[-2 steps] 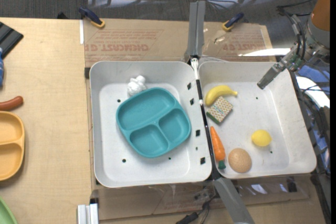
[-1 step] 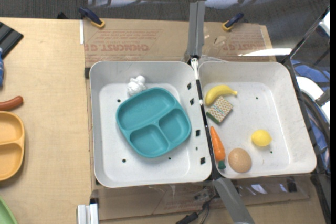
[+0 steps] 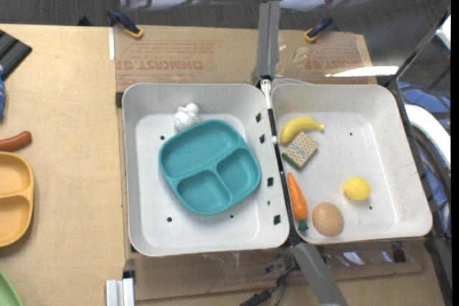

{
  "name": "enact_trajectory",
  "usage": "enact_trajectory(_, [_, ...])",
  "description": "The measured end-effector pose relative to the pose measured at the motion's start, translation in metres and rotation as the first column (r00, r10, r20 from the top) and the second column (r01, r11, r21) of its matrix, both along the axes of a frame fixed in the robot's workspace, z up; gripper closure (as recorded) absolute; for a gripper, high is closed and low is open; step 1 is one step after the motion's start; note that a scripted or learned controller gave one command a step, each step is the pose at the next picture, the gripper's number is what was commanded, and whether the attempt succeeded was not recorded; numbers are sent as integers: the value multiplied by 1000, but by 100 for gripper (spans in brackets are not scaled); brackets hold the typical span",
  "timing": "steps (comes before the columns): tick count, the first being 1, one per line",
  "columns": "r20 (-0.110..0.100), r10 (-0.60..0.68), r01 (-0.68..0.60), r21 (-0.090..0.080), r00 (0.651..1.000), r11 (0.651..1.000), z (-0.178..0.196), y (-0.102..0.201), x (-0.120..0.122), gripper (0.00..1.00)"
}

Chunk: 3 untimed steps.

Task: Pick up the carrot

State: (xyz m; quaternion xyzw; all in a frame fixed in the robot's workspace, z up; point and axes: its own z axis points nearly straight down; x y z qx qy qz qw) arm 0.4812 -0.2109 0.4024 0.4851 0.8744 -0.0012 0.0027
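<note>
Smooth tan egg (image 3: 327,218) touches tapered orange carrot (image 3: 296,198) w/ green tip, right bin (image 3: 401,125); tool state: can't tell.

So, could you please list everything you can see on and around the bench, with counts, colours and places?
white bins: 2, side by side at the centre.
divided plate: 1, teal, in the left bin.
white object: 1, small, at the plate's far edge; too small to identify.
banana: 1, yellow, far left of the right bin.
sponge: 1, yellow-green patterned, just below the banana.
carrot: 1, orange with a green tip, along the right bin's left wall.
egg: 1, tan, beside the carrot's near end.
lemon: 1, yellow, right of the carrot.
orange tray: 1, at the left edge.
sausage: 1, reddish, above the tray.
clamps: 2, blue and yellow, on the cardboard behind.
</note>
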Motion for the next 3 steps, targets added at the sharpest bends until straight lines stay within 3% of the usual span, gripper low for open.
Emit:
enact_trajectory(1, [-5,-58,58,5,998,998,-178,8,5,100])
enact_trajectory(2, [-6,-56,56,4,998,998,-194,76,-3,100])
enact_trajectory(3, [-4,-161,161,3,987,987,-182,45,-3,100])
